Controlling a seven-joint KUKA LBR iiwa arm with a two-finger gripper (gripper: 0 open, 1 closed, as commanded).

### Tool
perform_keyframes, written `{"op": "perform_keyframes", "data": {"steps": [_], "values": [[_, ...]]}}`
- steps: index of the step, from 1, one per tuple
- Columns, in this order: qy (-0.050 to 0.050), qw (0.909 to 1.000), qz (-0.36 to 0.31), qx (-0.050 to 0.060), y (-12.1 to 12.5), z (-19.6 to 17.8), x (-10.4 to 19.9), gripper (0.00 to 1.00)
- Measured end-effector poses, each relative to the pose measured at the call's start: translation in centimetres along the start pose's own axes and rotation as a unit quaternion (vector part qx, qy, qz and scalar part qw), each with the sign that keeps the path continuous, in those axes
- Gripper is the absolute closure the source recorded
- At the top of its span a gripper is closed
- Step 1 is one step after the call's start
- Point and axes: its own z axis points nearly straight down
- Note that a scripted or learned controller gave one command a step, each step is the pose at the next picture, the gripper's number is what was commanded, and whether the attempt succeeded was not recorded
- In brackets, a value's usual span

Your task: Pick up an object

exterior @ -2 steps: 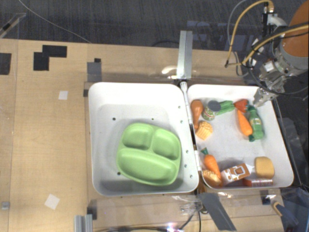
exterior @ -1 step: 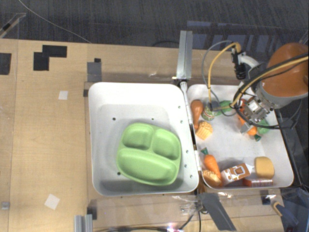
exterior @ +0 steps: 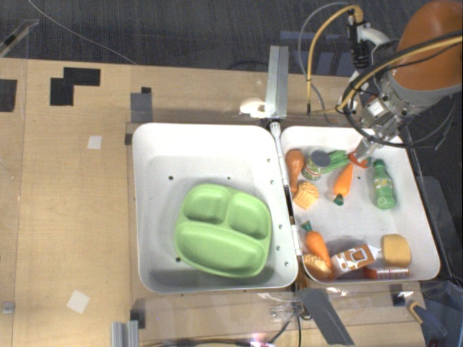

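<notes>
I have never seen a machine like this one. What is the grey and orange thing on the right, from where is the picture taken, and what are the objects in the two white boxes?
The grey and orange thing is a robot arm. It reaches in from the right, and cables run along it. Its hand is at the lower end, low over the back of the right box, close to an orange carrot and a green bottle. I cannot see whether it grips anything.

The picture comes from one fixed camera above the bench, looking down at a slant.

The left bin holds a green divided plate. The right bin holds toy food: the carrot, the bottle, a small jar, a piece of corn, a second carrot, a tan block like bread and some other pieces.
</notes>
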Motion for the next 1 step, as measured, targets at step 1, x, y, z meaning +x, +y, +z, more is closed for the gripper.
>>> {"op": "perform_keyframes", "data": {"steps": [1], "values": [[-0.003,1.0,0.001,-0.004,0.26,0.47,0.05,0.0]]}}
